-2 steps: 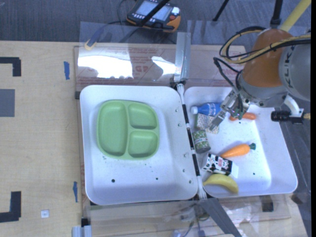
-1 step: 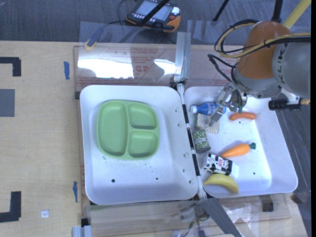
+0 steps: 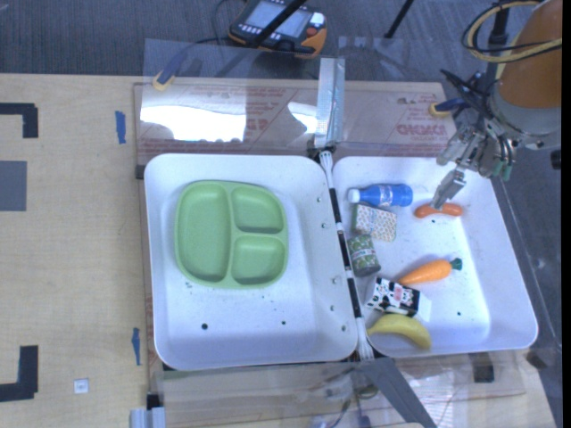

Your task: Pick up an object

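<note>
My gripper point(image 3: 451, 173) hangs over the far right part of the right bin point(image 3: 500, 266), its two fingers apart with nothing between them. Its lower fingertip point(image 3: 449, 189) stands just above a small orange-red pepper-like toy point(image 3: 442, 209). A blue bottle point(image 3: 384, 194) lies on its side to the left of that toy. Nearer the front lie an orange carrot point(image 3: 428, 272), a yellow banana point(image 3: 401, 330) and a black-and-white carton point(image 3: 394, 297). A patterned packet point(image 3: 376, 223) and a small green can point(image 3: 363, 252) sit beside the bin's left wall.
The left bin point(image 3: 169, 310) holds a green divided plate point(image 3: 230, 233). A clear plastic wall point(image 3: 393, 119) runs behind both bins, with a metal post point(image 3: 331, 96) between them. The arm's orange band point(image 3: 533, 61) is at the upper right.
</note>
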Tool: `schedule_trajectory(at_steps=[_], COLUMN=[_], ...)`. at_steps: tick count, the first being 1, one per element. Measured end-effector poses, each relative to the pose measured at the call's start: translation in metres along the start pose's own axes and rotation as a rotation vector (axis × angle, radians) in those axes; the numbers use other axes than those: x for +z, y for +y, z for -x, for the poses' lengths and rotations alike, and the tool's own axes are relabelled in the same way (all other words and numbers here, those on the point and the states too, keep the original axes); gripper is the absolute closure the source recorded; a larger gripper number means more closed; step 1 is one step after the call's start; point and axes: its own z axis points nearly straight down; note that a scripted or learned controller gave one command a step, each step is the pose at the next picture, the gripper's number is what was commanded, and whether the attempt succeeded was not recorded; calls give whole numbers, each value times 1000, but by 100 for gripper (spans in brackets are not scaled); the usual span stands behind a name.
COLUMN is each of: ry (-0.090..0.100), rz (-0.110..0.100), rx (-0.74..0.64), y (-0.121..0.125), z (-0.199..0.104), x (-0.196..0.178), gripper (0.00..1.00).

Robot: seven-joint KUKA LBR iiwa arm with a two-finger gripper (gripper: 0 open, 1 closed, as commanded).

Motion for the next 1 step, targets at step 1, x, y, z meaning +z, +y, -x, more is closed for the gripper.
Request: schedule_trajectory(at_steps=[1], ry=[4], rz=[1], rx=[-79], y=[59], z=[-25], x=[36], gripper=[0])
